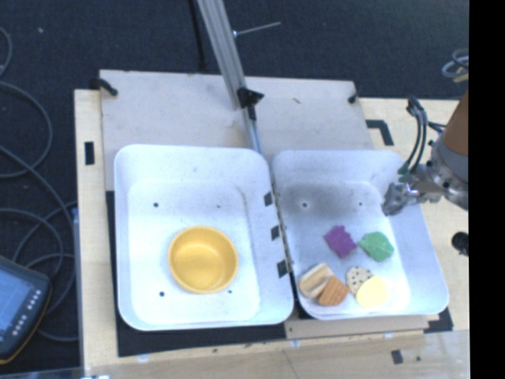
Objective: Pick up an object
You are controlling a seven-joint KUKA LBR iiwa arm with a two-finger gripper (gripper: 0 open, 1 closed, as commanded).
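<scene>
**Green object lies below-left of my hand**

The green object (378,245) sits in the right bin (426,290), near its right wall, beside the purple block (340,240). My hand (397,197) hangs over the bin's upper right part, carrying nothing that I can see; its grip state I cannot tell. The green piece lies nearest me, just down-left.

Grey metal gripper (394,200) with pale fingers, thick dark wrist housing behind the jaws, orange band above it, black cables looping alongside.
</scene>
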